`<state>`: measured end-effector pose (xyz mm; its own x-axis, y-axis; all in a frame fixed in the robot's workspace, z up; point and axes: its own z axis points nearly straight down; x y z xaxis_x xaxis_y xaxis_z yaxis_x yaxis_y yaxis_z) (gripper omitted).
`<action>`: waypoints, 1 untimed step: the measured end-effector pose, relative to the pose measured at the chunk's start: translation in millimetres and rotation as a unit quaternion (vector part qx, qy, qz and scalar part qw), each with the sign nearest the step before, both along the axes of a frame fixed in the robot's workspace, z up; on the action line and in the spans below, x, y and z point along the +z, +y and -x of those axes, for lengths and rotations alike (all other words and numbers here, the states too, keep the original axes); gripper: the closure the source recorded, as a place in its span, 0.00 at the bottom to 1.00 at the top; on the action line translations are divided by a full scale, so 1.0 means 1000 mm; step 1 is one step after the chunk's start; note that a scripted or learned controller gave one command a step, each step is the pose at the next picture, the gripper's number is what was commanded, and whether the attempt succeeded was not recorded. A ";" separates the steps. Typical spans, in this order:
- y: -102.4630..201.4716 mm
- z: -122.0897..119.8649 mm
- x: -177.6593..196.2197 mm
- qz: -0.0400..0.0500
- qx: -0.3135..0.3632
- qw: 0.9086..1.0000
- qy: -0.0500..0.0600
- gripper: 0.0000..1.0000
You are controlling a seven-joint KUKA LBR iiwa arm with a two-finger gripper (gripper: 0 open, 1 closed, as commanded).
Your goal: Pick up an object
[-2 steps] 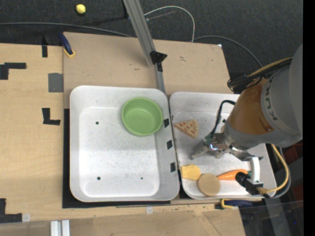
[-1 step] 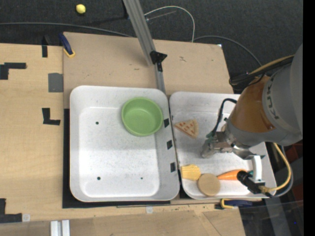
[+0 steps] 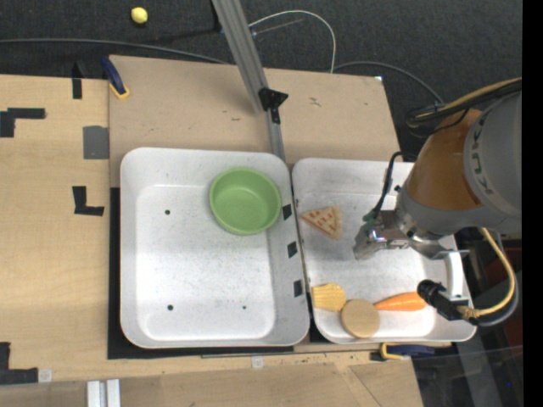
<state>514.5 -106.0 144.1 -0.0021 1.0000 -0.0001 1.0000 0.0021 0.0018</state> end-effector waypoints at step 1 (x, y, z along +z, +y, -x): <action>-0.006 -0.005 0.045 0.000 -0.001 1.000 0.000 1.00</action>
<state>519.6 -111.6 188.9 -0.0010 1.0000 -0.0008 1.0000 0.0010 0.0017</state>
